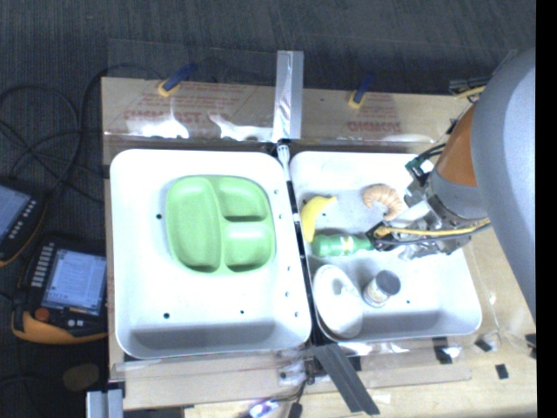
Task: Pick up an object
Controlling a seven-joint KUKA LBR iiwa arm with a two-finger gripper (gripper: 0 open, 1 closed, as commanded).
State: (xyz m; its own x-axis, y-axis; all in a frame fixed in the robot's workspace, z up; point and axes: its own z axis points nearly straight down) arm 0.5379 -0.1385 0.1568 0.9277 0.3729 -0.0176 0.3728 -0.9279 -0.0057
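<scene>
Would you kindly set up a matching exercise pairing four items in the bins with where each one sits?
Things:
1. green divided tray
2. banana
3. green bottle
4. white bowl

Places:
A. right bin, near front-left corner
B. left bin, middle
C. right bin, lying on its side just below the banana
D. right bin, against the left wall

Pairs: 1-B, 2-D, 3-C, 4-A
</scene>
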